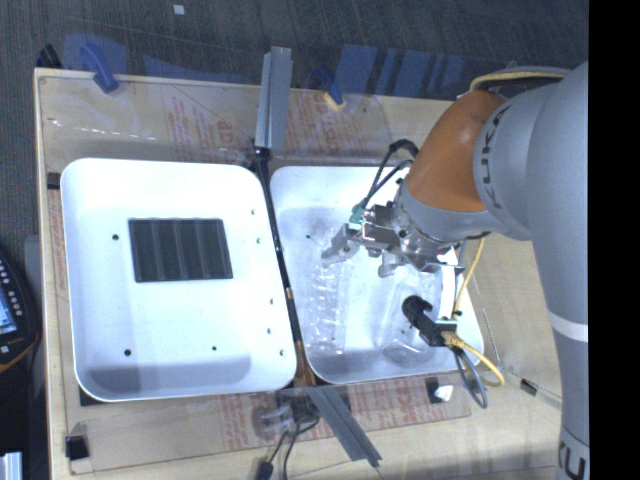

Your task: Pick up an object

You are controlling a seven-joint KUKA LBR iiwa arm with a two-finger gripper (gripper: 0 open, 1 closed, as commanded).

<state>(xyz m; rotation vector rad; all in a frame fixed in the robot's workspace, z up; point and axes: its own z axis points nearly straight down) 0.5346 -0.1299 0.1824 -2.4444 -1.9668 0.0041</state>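
- Wooden bench [150, 118] carries two white bins side by side.
- Nearest, in the right bin [300, 193], a clear plastic object [325, 303] lies with its long axis running near to far.
- Beyond it, the gripper [375, 240] hovers low; finger state cannot be told.
- Left bin [90, 268] holds a dark grille.

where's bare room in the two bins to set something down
The left bin is mostly free: bare white floor runs all around the dark grated panel, widest between the panel and the near rim. The right bin is crowded: clear plastic objects lie along its middle and the gripper hangs above them. Only its far-left corner looks bare.
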